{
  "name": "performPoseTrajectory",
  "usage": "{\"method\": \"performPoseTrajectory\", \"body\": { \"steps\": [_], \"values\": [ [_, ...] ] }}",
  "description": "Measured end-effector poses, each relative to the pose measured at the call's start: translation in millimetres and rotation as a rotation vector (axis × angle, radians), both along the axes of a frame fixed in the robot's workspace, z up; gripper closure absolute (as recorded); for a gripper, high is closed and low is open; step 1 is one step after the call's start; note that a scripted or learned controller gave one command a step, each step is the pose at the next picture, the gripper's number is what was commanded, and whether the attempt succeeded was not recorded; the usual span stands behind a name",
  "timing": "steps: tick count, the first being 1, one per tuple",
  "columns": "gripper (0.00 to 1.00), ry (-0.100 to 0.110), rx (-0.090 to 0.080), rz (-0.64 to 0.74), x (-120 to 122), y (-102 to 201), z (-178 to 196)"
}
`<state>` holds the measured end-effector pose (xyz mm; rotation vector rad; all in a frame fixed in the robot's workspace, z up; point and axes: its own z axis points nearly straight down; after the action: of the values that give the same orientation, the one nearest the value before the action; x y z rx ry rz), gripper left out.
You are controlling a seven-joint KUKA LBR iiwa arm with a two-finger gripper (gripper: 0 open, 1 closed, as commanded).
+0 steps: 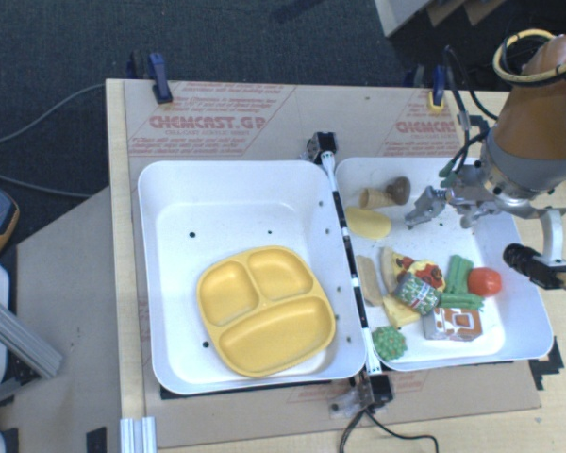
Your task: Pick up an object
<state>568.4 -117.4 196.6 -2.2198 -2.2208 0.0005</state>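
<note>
Over the far half of the right bin (538,333): noted gripper (445,213) hanging low, jaws spread, nothing seen between them. Logged as approach step, grasp not yet made. Counted the candidates inside the right bin: brown mushroom-like piece (392,192) and pale yellow lump (369,223) at its far left side, just beside the gripper; beige stick (368,279) along its left wall; heap at its centre, with round patterned can (417,293), green pepper (458,274), red tomato (486,281) and printed box (453,324) touching or overlapping; green broccoli (390,343) at its near left corner. Cannot tell which piece is targeted; judged the yellow lump or the mushroom-like piece likeliest, being nearest the jaws and lying apart from the heap. Next move, as judged: centre the jaws over one isolated piece, descend to the bin floor, close, lift straight up. Expected risk: closing short of the piece and coming up with nothing, or catching the left wall of the right bin. Left of the right bin, also noted: left bin (160,196) bearing yellow divided plate (264,311), not needed here.
</note>
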Motion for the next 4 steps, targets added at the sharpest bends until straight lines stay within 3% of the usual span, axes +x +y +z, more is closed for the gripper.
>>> {"method": "performPoseTrajectory", "body": {
  "steps": [1,2,3,4],
  "values": [
    [0.00,0.005,0.000,-0.002,-53.4,19.3,-116.9],
    [0.00,-0.005,-0.003,0.000,-6.5,-7.9,-111.9],
    [0.00,-0.009,-0.002,0.005,66.3,19.1,-111.3],
    [0.00,0.005,-0.002,-0.008,-1.6,-39.1,-112.2]
  ]
}}
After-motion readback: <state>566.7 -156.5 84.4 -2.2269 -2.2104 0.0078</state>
